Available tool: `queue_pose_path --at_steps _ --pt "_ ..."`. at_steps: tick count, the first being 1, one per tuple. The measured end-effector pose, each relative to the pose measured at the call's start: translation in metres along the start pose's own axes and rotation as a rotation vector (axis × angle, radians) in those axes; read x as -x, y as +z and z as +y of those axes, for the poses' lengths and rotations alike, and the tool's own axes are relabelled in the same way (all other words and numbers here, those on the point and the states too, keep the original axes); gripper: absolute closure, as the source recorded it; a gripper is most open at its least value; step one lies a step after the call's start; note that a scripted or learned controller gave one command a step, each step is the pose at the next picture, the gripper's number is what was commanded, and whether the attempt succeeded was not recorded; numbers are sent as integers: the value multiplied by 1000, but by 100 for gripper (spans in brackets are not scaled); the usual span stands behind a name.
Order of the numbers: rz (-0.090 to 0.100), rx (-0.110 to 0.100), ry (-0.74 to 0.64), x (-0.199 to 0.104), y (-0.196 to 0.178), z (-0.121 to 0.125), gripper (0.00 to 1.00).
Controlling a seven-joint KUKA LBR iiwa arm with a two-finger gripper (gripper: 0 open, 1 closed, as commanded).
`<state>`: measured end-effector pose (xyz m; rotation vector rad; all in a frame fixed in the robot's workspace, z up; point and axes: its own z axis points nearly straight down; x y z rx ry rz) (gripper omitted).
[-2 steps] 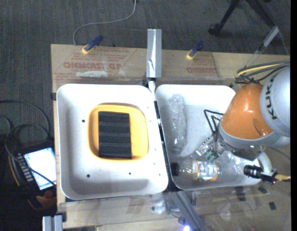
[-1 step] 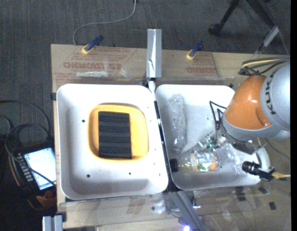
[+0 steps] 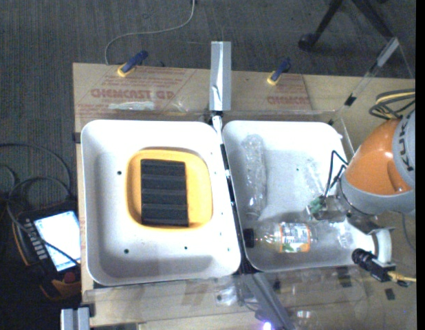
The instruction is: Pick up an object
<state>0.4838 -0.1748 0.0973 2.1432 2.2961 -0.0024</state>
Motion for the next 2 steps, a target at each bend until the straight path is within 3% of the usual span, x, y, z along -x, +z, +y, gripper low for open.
queue_pose_path --at_steps 1,2 --pt "-2 -1 150 -1 -113 0 0" --pt "-2 10 24 -19 4 5 0"
